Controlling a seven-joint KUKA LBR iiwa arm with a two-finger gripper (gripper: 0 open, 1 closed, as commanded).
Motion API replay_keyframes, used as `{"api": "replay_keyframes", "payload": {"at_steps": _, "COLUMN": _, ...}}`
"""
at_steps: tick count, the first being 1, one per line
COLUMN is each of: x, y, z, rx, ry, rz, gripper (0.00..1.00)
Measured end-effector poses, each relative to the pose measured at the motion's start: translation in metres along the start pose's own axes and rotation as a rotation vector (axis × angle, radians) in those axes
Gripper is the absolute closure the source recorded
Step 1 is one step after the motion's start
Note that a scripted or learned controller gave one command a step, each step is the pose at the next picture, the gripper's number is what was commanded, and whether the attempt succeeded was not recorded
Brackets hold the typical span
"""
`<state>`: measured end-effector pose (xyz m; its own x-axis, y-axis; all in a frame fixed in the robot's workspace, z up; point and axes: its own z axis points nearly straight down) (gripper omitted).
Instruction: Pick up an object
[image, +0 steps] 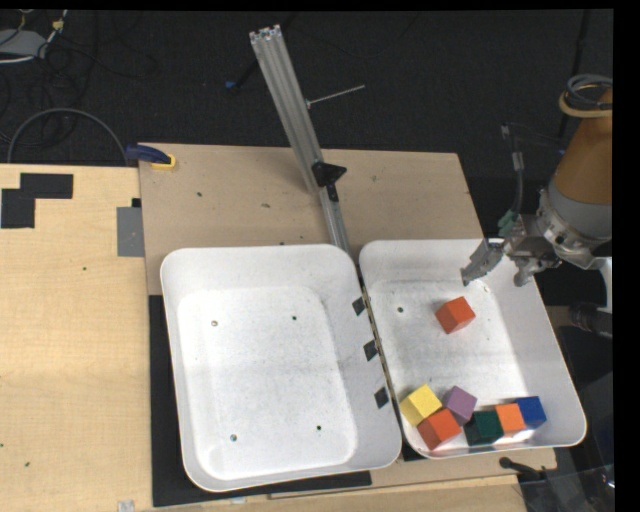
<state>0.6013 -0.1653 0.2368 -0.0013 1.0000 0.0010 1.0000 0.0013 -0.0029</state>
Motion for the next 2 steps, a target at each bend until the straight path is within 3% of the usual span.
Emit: {"api": "replay_keyframes", "payload": {"at_steps": 2, "x": 0.0000, "y": 0.0000, "z": 0.0000, "rx": 0.000, "ry": 0.000, "rz": 0.000, "gripper": 0.00}}
